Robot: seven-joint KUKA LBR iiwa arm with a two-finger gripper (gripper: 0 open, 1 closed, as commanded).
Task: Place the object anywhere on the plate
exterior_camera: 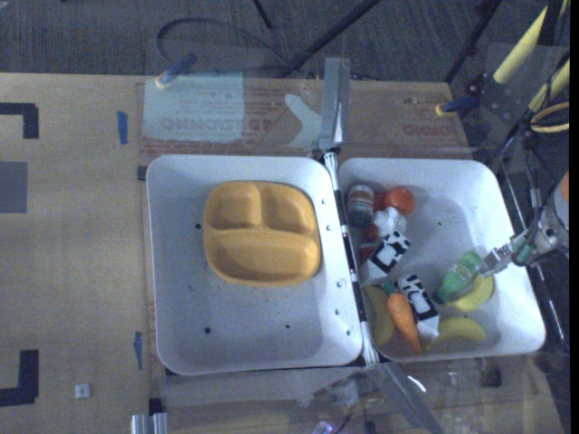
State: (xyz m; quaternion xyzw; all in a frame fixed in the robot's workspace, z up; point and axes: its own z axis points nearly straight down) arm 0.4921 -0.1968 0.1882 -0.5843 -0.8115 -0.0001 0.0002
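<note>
Claw (pixel 491 260) at the frame's right touches a green bottle (pixel 460 277) among toys in the right bin (pixel 452 183); its grip state is unclear. Yellow plate (pixel 261 232) sits in the left bin (pixel 181 315).

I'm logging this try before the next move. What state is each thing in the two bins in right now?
Yellow plate: upright in the left bin, nothing on it.
Green bottle: lying in the right bin, at the gripper tip; grasp unclear.
Carrot: lying flat.
Bananas: lying near the bottle.
Tomato: resting near the divider.
Small jar: lying beside the tomato.
</note>
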